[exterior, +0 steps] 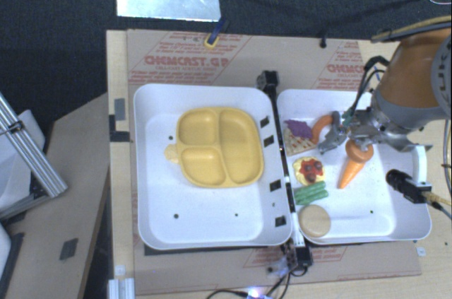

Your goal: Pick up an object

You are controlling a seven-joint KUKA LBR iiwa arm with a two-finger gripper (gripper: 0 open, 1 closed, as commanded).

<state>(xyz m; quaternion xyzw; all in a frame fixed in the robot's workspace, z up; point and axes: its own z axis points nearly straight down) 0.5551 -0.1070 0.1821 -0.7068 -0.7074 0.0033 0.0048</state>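
White bins sit side by side on the bench. The left bin holds a yellow tray with open floor around it. In the right bin, the jaws hang above the waffle piece, the carrot just beside them. Whether they are clenched, I cannot tell.

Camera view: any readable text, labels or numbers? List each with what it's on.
"CHEMCAST GP": red print on the brown board under the bins, upper left; reading is approximate.
Red print at the board's upper right and along its bottom edge: too blurred to read.
No readable text on the bins, the yellow tray or the toy food.
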